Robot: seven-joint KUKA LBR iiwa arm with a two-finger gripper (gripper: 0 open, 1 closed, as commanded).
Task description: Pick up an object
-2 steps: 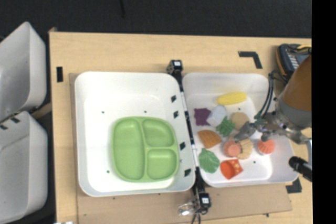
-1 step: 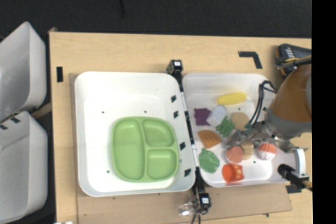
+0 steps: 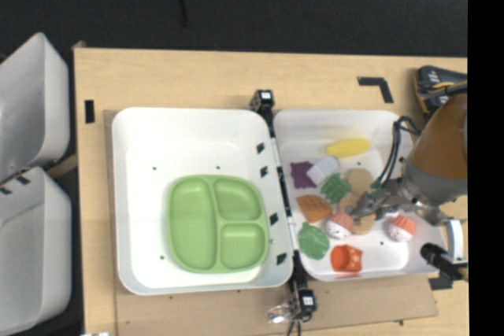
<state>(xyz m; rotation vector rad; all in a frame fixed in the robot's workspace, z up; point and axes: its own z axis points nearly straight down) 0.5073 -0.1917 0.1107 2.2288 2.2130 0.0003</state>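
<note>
Low in the right bin (image 3: 315, 122), my tool (image 3: 364, 207) sits among the heaped toys, right against a tan round piece (image 3: 359, 180) and a white-and-red piece (image 3: 340, 227); whether it is open or grips anything I cannot tell. I would settle on one piece and lift straight up, slowly. Crowding it: the green leafy toy (image 3: 335, 188) just left, orange-and-white piece (image 3: 402, 228) right, yellow toy (image 3: 347, 147) beyond. The green divided plate (image 3: 214, 234) lies far left.
</note>
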